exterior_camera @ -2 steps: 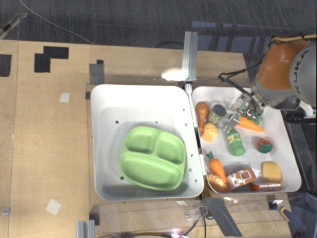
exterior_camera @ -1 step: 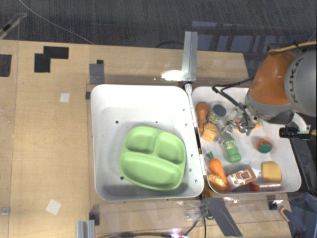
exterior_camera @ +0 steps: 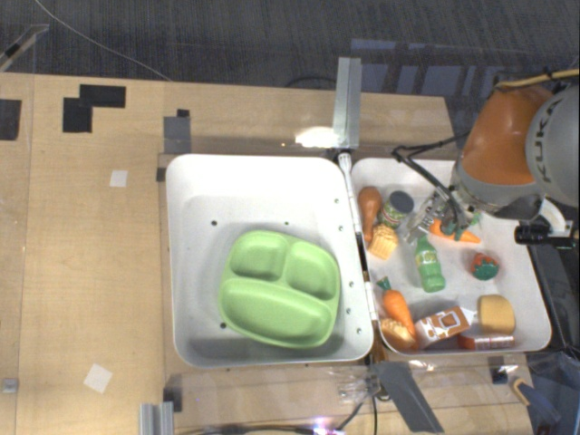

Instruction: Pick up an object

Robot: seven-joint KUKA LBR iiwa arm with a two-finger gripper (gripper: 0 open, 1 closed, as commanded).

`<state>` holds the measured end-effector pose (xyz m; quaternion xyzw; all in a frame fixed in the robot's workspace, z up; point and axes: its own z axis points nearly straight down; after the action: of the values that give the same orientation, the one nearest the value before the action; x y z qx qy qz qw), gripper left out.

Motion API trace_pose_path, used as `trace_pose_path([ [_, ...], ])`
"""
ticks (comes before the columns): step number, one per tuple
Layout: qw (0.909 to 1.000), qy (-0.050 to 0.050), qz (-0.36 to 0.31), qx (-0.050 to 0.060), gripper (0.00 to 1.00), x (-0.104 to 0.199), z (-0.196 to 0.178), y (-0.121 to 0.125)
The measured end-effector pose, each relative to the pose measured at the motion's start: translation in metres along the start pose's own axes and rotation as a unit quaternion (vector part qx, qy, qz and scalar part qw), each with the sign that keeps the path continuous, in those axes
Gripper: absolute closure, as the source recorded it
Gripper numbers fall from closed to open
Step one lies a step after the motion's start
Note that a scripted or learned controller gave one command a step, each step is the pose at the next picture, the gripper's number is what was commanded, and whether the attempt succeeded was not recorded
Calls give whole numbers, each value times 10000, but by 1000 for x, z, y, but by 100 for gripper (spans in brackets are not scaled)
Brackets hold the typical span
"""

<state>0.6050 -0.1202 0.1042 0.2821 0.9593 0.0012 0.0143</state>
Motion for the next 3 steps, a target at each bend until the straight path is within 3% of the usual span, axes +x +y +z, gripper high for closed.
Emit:
trace_pose_path([
  [1,9995,45,327,-13,100,41,-131,63],
  [2,9949,101,1001,31,100,60,-155,135],
  [3,9999,87,74,32,100,7,-156,95],
])
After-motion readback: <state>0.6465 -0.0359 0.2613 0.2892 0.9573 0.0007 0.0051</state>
